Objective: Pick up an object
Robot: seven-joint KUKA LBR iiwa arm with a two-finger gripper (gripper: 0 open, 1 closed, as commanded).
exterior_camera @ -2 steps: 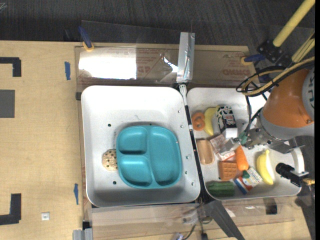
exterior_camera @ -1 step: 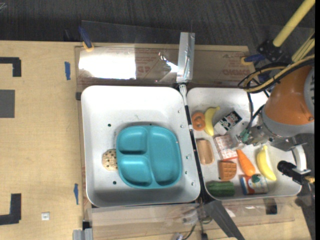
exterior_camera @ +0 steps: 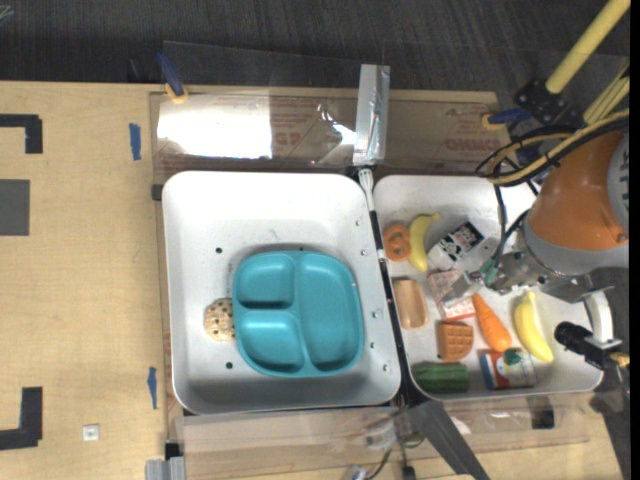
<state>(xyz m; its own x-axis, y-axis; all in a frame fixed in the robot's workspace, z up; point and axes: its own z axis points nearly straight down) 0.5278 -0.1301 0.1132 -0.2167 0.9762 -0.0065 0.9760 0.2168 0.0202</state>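
You see two white bins side by side on the bench. The left bin holds a teal divided plate with a cookie touching its left edge. The right bin is crowded with toy food. An orange piece and a small yellow banana sit near its top left corner. Below them lie a tan bread roll, a waffle and a green cucumber along the front wall. A carrot lies slanted in the middle, a can stands by its lower end, and a second banana lies to the right. A small printed packet rests near the top. The arm comes in from the right, and the gripper hangs low over the middle of the right bin, just above the carrot's top end. You cannot tell from this angle how its fingers stand, and nothing shows between them.
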